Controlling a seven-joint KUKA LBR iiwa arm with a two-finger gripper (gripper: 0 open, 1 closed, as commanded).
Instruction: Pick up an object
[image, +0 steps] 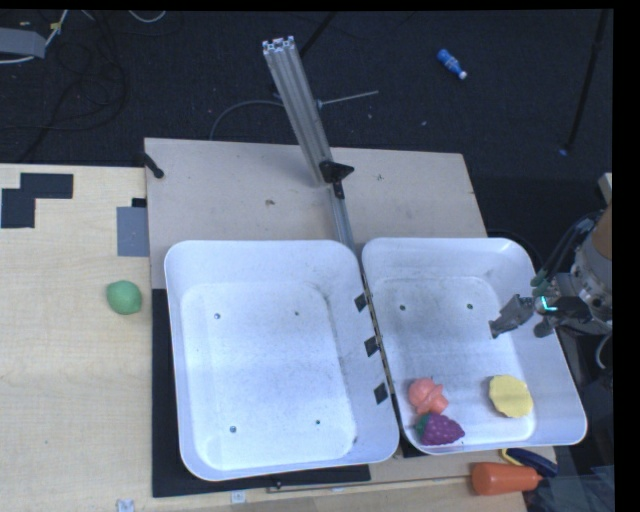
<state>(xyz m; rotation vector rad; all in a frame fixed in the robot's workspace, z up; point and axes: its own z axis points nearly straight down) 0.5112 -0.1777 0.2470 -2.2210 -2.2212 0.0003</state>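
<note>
The right bin (440, 265) holds three small objects near its front edge: a pink-orange piece (428, 394), a purple grape bunch (441, 430) just in front of it, and a flat yellow piece (511, 396) to their right. My gripper (526, 322) hangs over the bin's right rim, above and behind the yellow piece. Its fingers (506, 319) stand open with nothing between them. It touches none of the objects.
The left bin (200, 270) sits beside the right one. A green ball (124, 297) lies on the wooden bench to the left. An orange carrot-like toy (505, 478) lies outside the right bin's front edge. A slanted metal bar (303, 110) rises behind the bins.
</note>
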